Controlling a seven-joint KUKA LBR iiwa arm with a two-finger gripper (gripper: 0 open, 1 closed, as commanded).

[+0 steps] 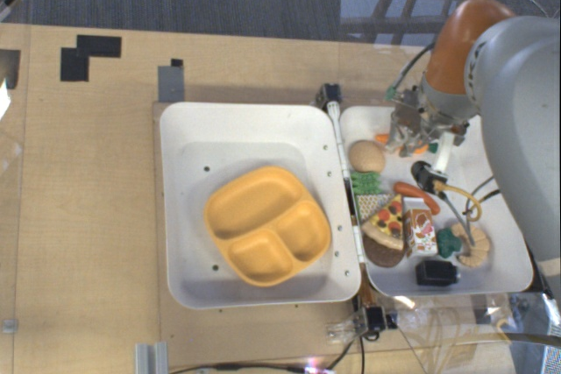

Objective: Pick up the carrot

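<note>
The carrot (383, 137) appears to be the small orange piece lying on the floor of the right bin (500, 276), near its far end, just above a round tan bun (367, 157). It is small in the view, so that reading is a judgement. It lies just left of the gripper (412, 136) and is not between its fingers, so the pick is not yet done: closing on the carrot and lifting it remain.

Closer to the camera the bin holds a sausage (415, 193), a pizza slice (387, 219), a small carton (422, 232), a green toy (450, 242) and a black block (436, 272). The left bin (188, 276) holds a yellow divided plate (266, 226).

The arm (517, 101) reaches in from the right, its orange band (460, 39) above the wrist, and the gripper points down low over the far end of the right bin. Whether it is released or clenched cannot be told here.
</note>
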